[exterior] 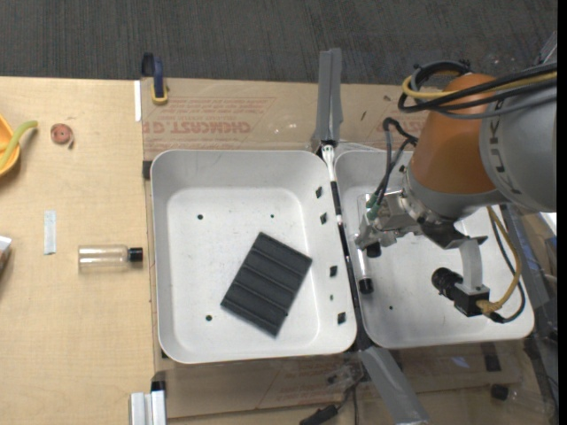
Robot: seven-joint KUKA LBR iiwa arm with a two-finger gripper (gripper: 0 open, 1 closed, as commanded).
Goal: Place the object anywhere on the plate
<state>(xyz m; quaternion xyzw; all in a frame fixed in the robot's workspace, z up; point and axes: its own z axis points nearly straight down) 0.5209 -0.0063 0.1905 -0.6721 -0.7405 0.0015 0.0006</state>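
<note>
The arm (496,140) reaches in from the right and hangs over the right bin (416,321), its orange band above that bin's upper half. The gripper (372,235) sits low at the bin's left side, close to the wall that the two bins share. The wrist and cables hide it from above, so I cannot tell whether it is open or closed, or whether it grips anything. A small dark piece (363,283) shows just below the gripper, against the bin's left wall; I cannot tell if it is the object or part of the tool. A black fitting (456,292) with a yellow cable hangs off the arm over the middle of the right bin. The plate (266,283), a dark ribbed rectangle, lies flat and turned at a slant in the lower middle of the left bin (177,237), well apart from the gripper, with nothing on it. On the worktop (80,343) left of the bins lie a clear bottle (106,255) with a black cap, a small white strip (50,233), a reddish disc (60,133) and, at the edge, a yellow thing (7,147). A blue clamp (152,73) stands at the back edge.
</note>
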